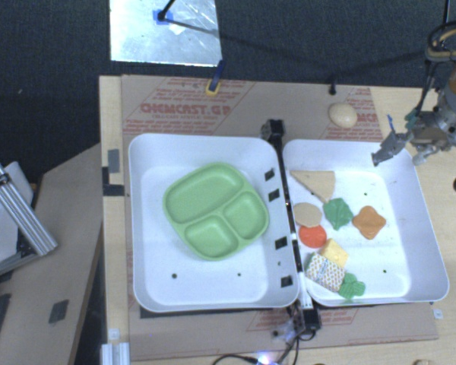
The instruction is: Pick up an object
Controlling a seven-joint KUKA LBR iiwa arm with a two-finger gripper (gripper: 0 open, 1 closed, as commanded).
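1. My gripper (401, 148) hangs over the top right corner of the right bin (425, 276), off the pile. Good spot for now: it leaves the contents unobstructed from above.
2. Jaws: spread, nothing between them. Two dark fingertips (381, 157) stand apart, pointing down-left toward the bin.
3. No target assigned, so any item counts. All candidates sit in the right bin's left half: tan wedge (316, 181) at top, tan disc (308, 214) below it, red disc (313, 236) touching that, green leafy piece (338, 212) just beside, orange piece (368, 222) to its right.
4. Lower cluster: yellow block (335, 252), patterned packet (324, 273), small green piece (353, 287), all touching or overlapping. Bad for a clean pinch, I'd judge.
5. Best bet looks like the orange piece: nearest to me, clear floor on its far side for a finger. Flat discs likely slip.
6. Left bin (148, 280) holds a green divided plate (216, 211), lying flat; too wide for my span, probably.
7. Cream ball (343, 115) sits on the bench outside the bins.
8. Step: pre-grasp, descent not yet made.
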